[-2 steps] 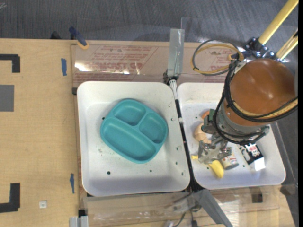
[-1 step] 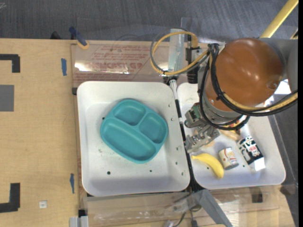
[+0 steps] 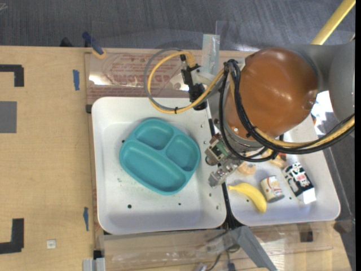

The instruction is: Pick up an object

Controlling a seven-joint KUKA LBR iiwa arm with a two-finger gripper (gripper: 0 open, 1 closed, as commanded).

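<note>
Left bin (image 3: 107,208) holds a teal plate (image 3: 160,155); right bin (image 3: 324,210), a banana (image 3: 250,195); gripper (image 3: 219,175) state unclear.

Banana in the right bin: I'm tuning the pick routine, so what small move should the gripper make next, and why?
Probably a short shift toward the banana and down. The gripper sits over the divide between the bins, just beside the banana's near end, with nothing visibly between its fingers. The can lies close on the far side.

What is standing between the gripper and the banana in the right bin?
Nothing visible. The gripper hangs by the divider between the bins, and the banana lies just right of it, below. The small can sits beyond the banana.
</note>
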